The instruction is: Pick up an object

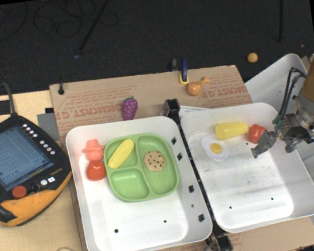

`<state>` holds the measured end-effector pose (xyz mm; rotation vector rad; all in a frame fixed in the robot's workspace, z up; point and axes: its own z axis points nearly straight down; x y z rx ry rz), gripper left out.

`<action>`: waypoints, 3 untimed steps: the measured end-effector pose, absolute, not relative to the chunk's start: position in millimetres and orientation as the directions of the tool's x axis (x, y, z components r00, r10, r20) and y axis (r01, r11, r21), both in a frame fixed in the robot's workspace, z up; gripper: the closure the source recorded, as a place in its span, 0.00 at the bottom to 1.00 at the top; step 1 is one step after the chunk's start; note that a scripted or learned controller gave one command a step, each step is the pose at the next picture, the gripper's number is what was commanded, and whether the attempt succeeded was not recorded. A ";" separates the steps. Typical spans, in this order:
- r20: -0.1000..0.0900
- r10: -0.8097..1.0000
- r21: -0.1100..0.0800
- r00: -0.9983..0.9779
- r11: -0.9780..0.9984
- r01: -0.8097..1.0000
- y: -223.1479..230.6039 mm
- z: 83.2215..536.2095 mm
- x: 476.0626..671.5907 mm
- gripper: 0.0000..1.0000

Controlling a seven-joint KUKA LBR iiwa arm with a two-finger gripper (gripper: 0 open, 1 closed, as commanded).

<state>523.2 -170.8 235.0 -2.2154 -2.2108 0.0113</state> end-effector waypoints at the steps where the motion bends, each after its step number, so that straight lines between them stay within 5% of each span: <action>1: 0.001 1.000 -0.003 0.001 -0.001 1.000 -171.2 240.7 525.4 0.00; 3: 0.003 1.000 -0.008 -0.001 0.001 1.000 -173.5 133.3 528.0 0.00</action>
